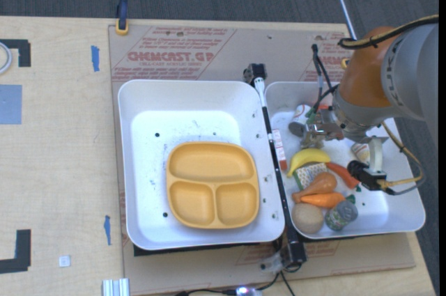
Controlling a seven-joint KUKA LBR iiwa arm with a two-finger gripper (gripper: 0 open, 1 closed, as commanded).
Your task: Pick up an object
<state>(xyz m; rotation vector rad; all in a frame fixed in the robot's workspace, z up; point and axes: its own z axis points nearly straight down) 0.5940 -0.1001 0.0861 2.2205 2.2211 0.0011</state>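
My gripper (315, 133) hangs low over the back half of the right bin (387, 215), with the arm's orange band just behind it. Directly in front of it lies a yellow banana (307, 159). Nearer the front of that bin, packed close together, are an orange pear-shaped piece (321, 183), a carrot (323, 200), a red chili (342, 173), a beige egg-shaped piece (309, 218) and a grey-green lump (341, 215). I see nothing held in the gripper. The arm hides part of the bin's back.
The left bin (143, 148) holds a yellow divided plate (212, 184). A black divider rail (269, 141) runs between the two bins. Small pale and red bits (304, 111) lie at the back of the right bin, and a white piece (362, 149) lies at its right.
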